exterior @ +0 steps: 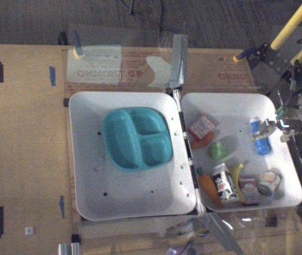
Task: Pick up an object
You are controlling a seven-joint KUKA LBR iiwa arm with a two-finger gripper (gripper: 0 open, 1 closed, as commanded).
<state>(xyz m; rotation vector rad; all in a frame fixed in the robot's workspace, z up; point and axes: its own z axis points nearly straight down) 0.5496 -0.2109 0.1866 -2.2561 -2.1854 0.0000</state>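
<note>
Nearest us in the right bin (286,193) we see a carrot (209,188), small carton (224,183) and can (269,183), farther back a blue bottle (259,138) just beside the tool (276,125), whose finger spacing we cannot tell

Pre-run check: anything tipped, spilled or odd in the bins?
No spill or damage visible. The right bin is a jumble: the small can lies on its side, and the carrot rests against the divider. The teal tray sits slightly skewed in the left bin.
</note>
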